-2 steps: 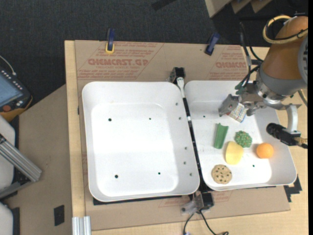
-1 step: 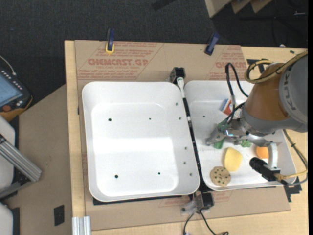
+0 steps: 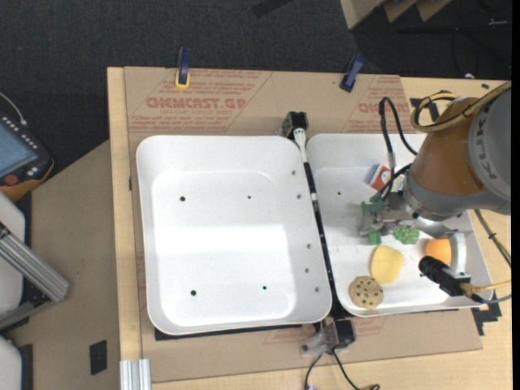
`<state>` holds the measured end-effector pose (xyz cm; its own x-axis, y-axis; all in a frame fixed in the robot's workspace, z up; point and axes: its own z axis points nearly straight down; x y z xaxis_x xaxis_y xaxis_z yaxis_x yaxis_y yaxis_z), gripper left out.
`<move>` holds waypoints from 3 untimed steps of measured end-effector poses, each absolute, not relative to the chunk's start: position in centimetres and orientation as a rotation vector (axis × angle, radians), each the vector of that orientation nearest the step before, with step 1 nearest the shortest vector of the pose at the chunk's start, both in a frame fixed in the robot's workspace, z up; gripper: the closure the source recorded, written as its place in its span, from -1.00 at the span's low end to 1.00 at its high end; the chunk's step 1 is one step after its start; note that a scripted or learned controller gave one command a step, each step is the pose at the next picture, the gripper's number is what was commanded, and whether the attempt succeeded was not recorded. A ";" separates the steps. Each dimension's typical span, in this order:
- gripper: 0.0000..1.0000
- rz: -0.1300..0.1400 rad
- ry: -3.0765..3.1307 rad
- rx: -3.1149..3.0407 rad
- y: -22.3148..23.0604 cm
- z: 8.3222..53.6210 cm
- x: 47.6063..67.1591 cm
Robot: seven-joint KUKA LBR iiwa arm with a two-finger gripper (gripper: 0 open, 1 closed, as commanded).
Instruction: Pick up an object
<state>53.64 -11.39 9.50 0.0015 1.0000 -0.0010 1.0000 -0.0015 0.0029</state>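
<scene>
My gripper (image 3: 377,219) is low in the right bin (image 3: 341,165), near its middle, with the grey and orange arm (image 3: 455,165) reaching in from the right. A green object (image 3: 400,235) lies right at the gripper's lower side, partly hidden by it; whether it is held is unclear. A yellow lemon-shaped piece (image 3: 387,264) lies just in front of the gripper, and a brown cookie (image 3: 366,292) sits near the bin's front edge. An orange ball (image 3: 439,249) lies to the right. A small red, white and blue item (image 3: 378,175) lies behind the gripper.
The left bin (image 3: 162,218) stands beside the right one, with a black divider strip (image 3: 315,218) between them. Both rest on a cardboard sheet (image 3: 244,96) held by clamps at the back edge.
</scene>
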 end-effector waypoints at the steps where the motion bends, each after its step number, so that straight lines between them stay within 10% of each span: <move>1: 1.00 0.008 2.225 2.212 -5.6 19.0 52.5; 2: 1.00 -0.002 2.230 2.221 -1.5 20.5 47.7; 3: 1.00 0.016 2.222 2.207 2.4 29.9 53.4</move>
